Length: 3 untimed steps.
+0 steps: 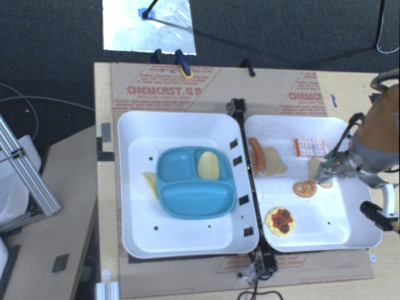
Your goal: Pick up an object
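The pretzel [305, 189] lies in the right bin [359, 230], just beside the gripper [324, 177], whose tip is too blurred to tell its state. A beige piece near it is partly hidden. The arm [378, 136], cut off at the frame's edge, slants down toward the pretzel.

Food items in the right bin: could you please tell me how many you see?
5: hot dog and bread slice at its left wall, red-patterned packet toward the back, pretzel mid-bin beside the gripper, small pizza at the front. The arm may hide more.
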{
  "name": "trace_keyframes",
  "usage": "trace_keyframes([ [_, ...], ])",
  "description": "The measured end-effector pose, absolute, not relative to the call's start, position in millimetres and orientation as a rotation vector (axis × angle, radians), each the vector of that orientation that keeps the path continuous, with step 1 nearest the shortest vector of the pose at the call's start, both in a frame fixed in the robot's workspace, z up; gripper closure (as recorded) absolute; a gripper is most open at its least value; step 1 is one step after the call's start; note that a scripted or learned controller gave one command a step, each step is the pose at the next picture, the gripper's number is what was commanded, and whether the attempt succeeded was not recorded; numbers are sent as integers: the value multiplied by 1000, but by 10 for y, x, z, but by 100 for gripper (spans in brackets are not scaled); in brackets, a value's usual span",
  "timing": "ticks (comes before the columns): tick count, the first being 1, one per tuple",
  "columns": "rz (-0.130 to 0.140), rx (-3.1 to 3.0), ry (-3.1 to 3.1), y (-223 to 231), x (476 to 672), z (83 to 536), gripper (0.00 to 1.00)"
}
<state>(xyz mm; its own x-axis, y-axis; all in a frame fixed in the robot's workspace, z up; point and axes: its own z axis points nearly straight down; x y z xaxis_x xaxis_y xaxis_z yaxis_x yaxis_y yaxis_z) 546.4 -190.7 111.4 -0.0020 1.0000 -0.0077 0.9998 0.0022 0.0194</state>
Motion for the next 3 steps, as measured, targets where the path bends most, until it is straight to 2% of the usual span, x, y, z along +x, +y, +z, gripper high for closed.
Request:
trace_keyframes([
  [1, 13, 2206, 2210, -1906, 5461, 1109, 0],
  [2, -1, 2219, 2231, -1479, 5159, 829, 0],
  [3, 10, 2210, 2224, -1154, 4924, 1807, 0],
])
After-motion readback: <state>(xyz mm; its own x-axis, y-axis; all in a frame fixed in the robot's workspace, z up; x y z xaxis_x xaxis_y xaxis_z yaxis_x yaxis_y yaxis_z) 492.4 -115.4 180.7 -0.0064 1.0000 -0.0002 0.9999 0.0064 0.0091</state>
